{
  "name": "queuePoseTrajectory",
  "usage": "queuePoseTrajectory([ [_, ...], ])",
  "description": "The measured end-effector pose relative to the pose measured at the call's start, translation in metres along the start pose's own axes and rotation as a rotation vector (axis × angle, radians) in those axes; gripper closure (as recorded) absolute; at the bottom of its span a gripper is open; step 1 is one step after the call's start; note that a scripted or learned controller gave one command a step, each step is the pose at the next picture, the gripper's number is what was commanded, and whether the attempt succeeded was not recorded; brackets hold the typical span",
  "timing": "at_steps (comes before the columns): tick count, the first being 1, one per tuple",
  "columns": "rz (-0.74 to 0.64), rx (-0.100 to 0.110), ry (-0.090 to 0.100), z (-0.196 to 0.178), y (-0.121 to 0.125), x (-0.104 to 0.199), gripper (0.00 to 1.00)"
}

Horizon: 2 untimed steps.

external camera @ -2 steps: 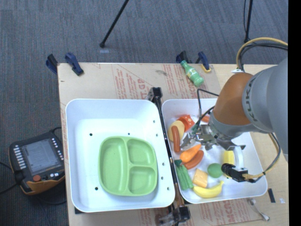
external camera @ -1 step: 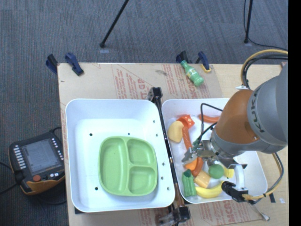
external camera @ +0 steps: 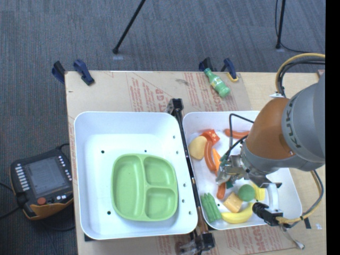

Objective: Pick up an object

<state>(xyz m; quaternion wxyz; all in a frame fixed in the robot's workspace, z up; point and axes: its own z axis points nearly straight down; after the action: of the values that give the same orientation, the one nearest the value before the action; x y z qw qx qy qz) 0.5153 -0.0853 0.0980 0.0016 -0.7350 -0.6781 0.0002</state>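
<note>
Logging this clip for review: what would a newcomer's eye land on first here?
The grey arm with an orange band looms over the right white bin, its gripper down among colourful toy foods. In the left white bin lies a light green divided plastic tray.

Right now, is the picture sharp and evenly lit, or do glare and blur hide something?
Camera view: light is even and soft; the left bin looks bright but keeps its detail, and the green tray is clear. The toys around the end effector are slightly soft and crowded, so small shapes blend.
</note>
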Motion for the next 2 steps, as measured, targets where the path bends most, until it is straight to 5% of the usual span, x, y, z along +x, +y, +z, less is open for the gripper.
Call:
queuePoseTrajectory([
  [1, 0.214, 0.001, -0.001, -0.089, -0.015, 0.038, 1.0],
  [2, 0.504, 0.0, -0.001, -0.155, -0.042, 0.023, 1.0],
])
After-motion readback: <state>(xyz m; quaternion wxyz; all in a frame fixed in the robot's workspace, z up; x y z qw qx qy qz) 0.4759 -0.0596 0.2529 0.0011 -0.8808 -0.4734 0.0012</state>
